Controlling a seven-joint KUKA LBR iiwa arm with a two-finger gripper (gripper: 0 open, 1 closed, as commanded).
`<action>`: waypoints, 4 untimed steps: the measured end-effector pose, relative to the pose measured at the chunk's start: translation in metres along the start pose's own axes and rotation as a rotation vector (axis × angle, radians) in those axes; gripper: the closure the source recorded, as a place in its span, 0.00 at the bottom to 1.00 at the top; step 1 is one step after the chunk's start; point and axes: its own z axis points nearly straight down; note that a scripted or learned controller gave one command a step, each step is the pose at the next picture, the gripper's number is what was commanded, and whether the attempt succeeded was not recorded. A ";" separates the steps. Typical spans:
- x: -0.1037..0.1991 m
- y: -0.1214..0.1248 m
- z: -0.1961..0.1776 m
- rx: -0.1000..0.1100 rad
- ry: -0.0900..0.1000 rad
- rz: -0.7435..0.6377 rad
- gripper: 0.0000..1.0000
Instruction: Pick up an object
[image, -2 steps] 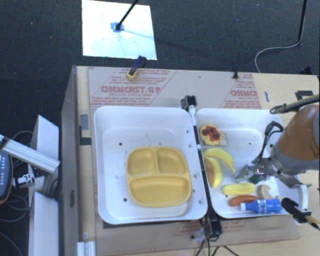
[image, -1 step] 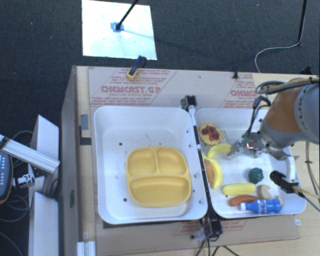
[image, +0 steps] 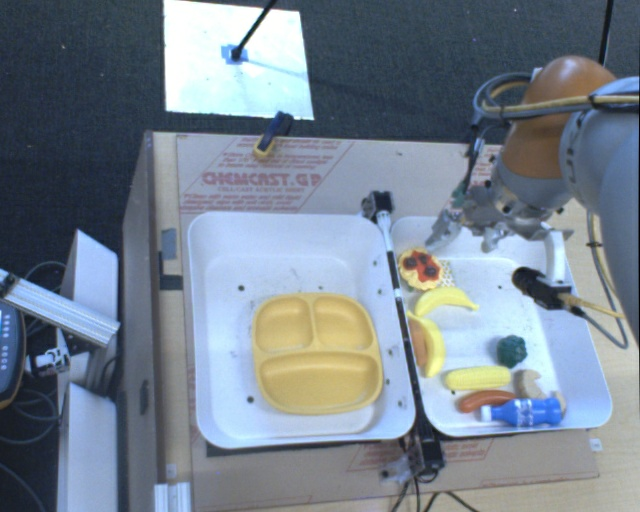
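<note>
arm (image: 590, 130) runs off the right edge; gripper (image: 468, 228) fingers too blurry to read; that brownish bit (image: 527, 381) by the bottle (image: 520, 410) is anyone's guess

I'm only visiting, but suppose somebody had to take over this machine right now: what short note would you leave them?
Pincer: hanging over the far edge of the right bin, nothing visibly in it; whether it is open or shut cannot be told from here.
Right bin: pizza toy, banana, green lump, yellow piece, sausage, blue bottle, all lying loose.
Left bin: yellow divided tray.
Done: nothing picked up yet.
Left: choose one thing, probably the nearby pizza toy, lower, grip, lift.
</note>
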 end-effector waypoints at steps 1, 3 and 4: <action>-0.042 -0.046 0.035 0.006 -0.002 0.003 0.00; -0.100 -0.121 0.063 0.006 -0.002 0.004 0.00; -0.097 -0.145 0.101 0.005 -0.001 0.004 0.00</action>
